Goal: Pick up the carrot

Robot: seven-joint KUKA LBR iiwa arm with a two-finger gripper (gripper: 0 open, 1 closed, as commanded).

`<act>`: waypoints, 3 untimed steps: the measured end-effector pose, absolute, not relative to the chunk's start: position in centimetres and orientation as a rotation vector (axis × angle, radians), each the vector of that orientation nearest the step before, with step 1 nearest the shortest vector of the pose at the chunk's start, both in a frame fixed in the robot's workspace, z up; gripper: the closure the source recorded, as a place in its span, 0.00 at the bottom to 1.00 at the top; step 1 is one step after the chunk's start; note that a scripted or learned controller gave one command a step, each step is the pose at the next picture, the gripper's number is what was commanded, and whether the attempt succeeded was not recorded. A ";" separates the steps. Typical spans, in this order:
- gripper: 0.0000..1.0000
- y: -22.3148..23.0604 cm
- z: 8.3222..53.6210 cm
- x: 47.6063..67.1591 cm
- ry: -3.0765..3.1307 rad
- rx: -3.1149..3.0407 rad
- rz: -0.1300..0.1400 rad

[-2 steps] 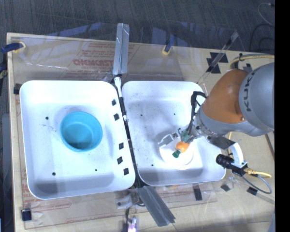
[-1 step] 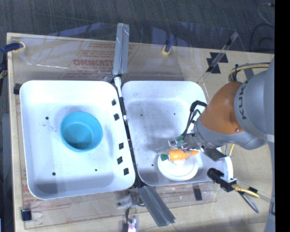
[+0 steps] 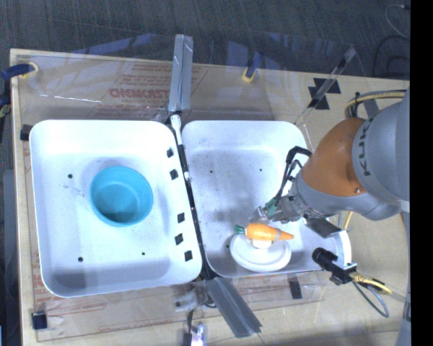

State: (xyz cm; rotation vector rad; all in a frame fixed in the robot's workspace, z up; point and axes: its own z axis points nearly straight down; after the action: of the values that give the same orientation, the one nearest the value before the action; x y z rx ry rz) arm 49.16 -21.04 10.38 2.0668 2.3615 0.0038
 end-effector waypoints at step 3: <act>1.00 -18.6 10.6 48.4 2.527 1.841 0.011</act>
State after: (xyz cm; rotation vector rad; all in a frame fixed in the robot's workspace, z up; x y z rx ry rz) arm 48.39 -18.61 10.63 1.8406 2.5271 0.0115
